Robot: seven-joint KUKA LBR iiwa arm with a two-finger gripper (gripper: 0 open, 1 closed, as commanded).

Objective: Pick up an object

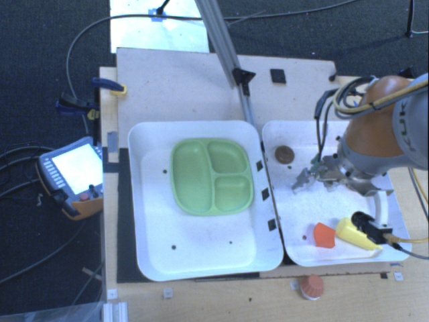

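Arm reaches from right, fingers low over right bin.

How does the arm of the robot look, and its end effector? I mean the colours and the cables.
The arm is grey with a broad orange band above the wrist. Dark cables loop beside it near the top. The end effector is a small grey metal piece with thin fingers.

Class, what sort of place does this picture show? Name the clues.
Probably a robotics lab: a robot arm over two white bins, a teach pendant beside the bench, cables across the dark carpet.
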